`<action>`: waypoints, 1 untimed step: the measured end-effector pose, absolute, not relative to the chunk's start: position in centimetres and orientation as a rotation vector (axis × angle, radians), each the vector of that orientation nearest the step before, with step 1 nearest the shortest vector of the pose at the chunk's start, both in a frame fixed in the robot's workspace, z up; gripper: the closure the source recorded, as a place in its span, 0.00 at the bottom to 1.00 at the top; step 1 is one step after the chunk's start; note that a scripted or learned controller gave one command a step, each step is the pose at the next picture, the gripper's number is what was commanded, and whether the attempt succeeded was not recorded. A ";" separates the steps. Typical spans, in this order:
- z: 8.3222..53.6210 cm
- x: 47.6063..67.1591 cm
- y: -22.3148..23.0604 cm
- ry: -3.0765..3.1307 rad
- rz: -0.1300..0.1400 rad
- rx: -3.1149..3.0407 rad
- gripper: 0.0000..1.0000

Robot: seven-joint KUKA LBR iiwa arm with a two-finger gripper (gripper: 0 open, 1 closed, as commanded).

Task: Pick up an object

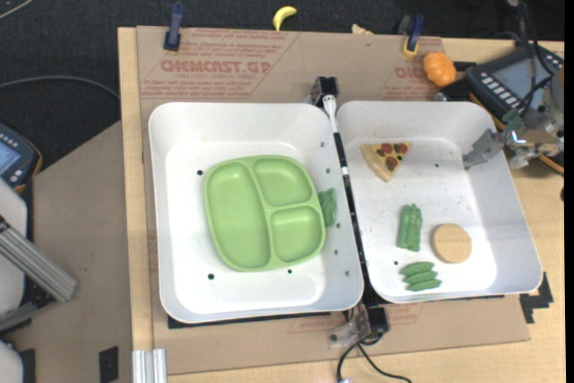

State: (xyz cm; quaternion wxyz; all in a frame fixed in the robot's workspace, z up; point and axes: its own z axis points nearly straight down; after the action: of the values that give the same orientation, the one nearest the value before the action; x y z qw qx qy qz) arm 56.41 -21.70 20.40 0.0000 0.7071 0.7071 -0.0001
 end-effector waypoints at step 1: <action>21.5 56.5 -21.7 2.221 0.002 2.217 1.00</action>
State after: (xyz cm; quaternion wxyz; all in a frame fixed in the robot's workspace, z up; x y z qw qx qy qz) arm 56.48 -21.72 21.50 0.0017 0.7066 0.7076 0.0005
